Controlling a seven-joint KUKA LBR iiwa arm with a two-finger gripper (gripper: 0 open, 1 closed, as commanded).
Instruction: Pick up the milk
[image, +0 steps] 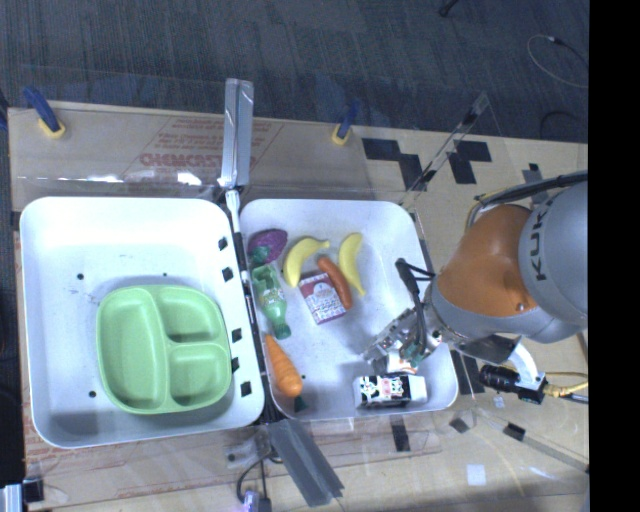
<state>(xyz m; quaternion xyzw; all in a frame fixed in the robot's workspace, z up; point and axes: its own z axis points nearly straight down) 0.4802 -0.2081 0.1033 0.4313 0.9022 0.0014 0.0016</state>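
Milk carton (392, 390) lies on its side at the near edge of the right bin (400, 215), just below the gripper (405, 345), close to it but whether they touch is unclear. Carton is white with black cow patches, not between the fingers as far as the view shows. Gripper hangs low over the bin floor, pointed left and down from the wrist; fingers are too cluttered to read, so cannot tell whether it is released or clenched. Left of the gripper: a red-and-white box (323, 298), a carrot-like orange stick (336, 281) against it, two bananas (303, 257) further up-left. Further left along the bin wall: a purple item (266, 244), a green bottle (270, 300), a carrot (284, 372) with the bottle above it. Far left of the gripper, the other bin (60, 230) holds a green divided tray (165, 348). Arm (500, 275) comes in from behind the gripper, orange band toward the bin.
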